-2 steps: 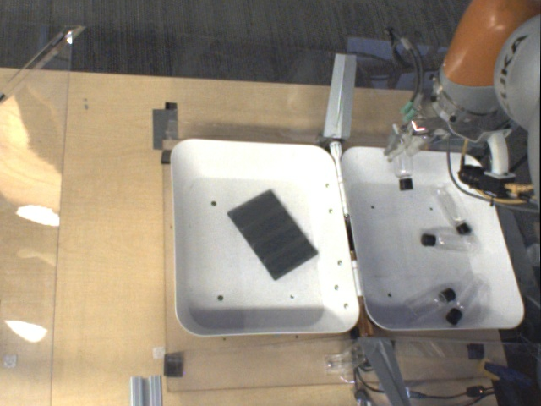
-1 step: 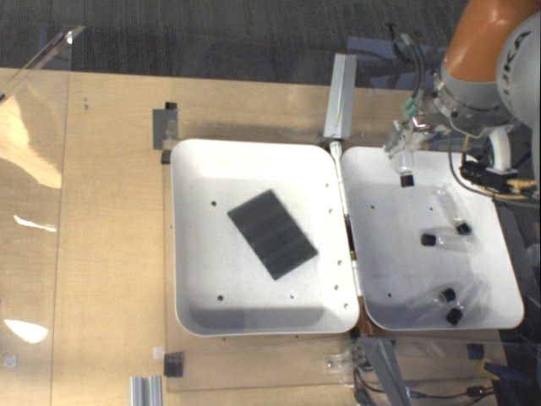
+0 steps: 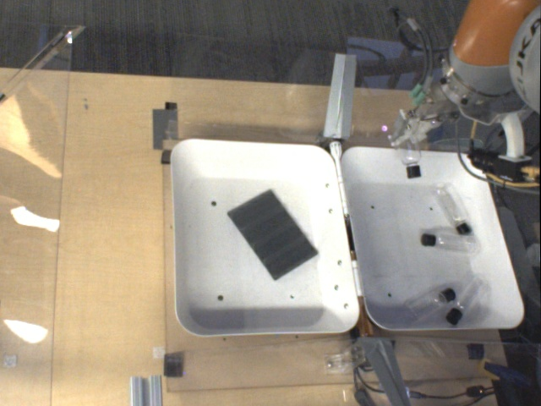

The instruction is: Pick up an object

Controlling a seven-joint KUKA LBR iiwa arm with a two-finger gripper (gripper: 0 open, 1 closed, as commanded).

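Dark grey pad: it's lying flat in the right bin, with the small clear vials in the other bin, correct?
Not quite. The camera view shows the dark grey pad lying flat in the left bin, not the right one. The small clear vials are in the right bin.

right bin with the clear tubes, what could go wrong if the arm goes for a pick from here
1. The clear plastic tubes with black caps are see-through against the white right bin, so a grasp may well miss them.
2. Two capped tubes lie close to the bin's near rim, where the wall could block the pincer.
3. The pincer sits above the bin's far rim, well away from the tubes; a straight descent would likely hit the rim.
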